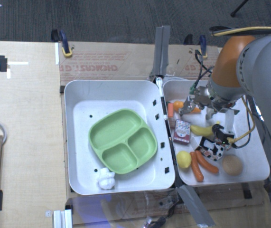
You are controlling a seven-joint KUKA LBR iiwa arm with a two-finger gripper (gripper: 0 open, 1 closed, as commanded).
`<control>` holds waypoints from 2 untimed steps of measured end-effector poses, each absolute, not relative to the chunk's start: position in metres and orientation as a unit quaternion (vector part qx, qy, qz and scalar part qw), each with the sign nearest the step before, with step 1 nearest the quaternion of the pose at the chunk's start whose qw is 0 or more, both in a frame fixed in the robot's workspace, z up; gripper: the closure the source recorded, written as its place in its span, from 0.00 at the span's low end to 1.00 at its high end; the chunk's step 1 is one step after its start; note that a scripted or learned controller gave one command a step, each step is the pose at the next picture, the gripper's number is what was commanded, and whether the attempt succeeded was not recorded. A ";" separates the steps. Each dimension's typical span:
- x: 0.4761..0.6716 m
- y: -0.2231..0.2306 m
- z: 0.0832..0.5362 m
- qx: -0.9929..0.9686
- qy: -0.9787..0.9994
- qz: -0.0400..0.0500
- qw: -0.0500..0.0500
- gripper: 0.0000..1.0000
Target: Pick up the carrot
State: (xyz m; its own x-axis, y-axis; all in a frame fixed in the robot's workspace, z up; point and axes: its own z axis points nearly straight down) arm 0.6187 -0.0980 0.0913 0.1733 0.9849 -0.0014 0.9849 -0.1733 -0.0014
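Two orange carrot-like sticks lie side by side at the front of the right bin: one carrot and a second stick just to its right. My gripper hangs over the back left part of that bin, well behind both sticks. It is close to a small orange fruit. A third slim orange-red piece lies along the bin's left wall. I see nothing between the gripper's fingers.
The right bin also holds a dark pink packet, a banana, a lemon, a black-and-white toy and a tan round item. The left bin holds a green divided plate and a small white object.
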 end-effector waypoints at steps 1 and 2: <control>0.654 -0.102 0.088 -0.716 -0.698 0.008 0.006 0.00; 0.659 -0.131 0.139 -0.685 -0.729 0.000 -0.001 0.00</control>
State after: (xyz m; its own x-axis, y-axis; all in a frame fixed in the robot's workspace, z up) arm 0.6590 -0.1313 0.1389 -0.0620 0.9981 -0.0023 0.9981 0.0620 0.0012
